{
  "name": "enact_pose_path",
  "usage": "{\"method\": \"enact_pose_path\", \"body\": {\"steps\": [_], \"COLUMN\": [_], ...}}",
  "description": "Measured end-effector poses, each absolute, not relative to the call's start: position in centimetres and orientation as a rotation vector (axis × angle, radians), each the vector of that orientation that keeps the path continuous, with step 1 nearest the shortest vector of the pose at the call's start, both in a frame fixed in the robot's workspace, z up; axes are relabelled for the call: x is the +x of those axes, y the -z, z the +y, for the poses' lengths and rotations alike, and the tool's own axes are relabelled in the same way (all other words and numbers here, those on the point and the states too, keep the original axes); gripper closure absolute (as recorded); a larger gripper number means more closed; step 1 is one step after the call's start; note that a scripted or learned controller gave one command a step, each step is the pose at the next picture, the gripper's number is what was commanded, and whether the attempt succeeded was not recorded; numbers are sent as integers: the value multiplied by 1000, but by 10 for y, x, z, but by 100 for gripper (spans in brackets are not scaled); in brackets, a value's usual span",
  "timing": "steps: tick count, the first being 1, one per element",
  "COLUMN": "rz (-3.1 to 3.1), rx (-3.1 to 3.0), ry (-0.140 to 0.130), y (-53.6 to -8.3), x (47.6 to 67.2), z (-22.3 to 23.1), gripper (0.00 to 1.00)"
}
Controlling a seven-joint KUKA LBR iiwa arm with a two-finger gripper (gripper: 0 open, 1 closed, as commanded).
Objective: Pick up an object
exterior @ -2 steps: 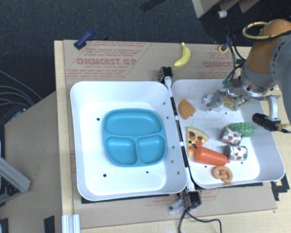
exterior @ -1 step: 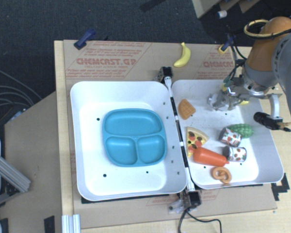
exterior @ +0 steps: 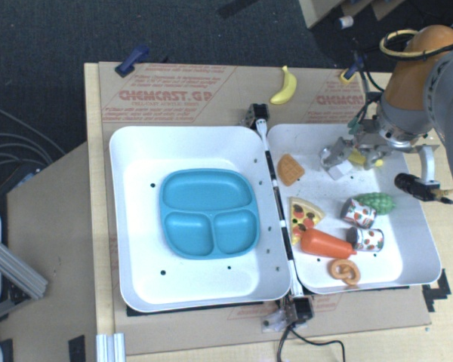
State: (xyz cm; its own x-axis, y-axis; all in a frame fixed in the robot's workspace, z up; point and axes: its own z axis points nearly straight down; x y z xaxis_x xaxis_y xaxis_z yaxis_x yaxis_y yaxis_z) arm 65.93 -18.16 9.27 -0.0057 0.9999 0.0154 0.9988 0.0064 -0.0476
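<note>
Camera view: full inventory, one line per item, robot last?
bins: 2, white, side by side on the bench
divided plate: 1, blue, middle of left bin
banana: 1, yellow, on the bench behind the bins
cookie: 1, tan, right bin, near the divider
pizza slice: 1, yellow and red, right bin
carrot: 1, orange, right bin, front
pretzel: 1, brown, right bin, front edge
cans: 2, patterned, right bin
green item: 1, right bin
arm: 1, grey and orange, from the right
end effector: 1, over right bin's rear
</note>
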Motion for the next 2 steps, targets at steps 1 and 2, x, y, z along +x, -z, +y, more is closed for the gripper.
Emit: {"method": "enact_pose_path", "body": {"steps": [1,2], "rz": [-2195,-2222], "rx": [-2179,-2219], "ry": [-43,0], "y": [-102,-201], "x": [658,599], "z": [-182,-120], "gripper": [100,100]}}
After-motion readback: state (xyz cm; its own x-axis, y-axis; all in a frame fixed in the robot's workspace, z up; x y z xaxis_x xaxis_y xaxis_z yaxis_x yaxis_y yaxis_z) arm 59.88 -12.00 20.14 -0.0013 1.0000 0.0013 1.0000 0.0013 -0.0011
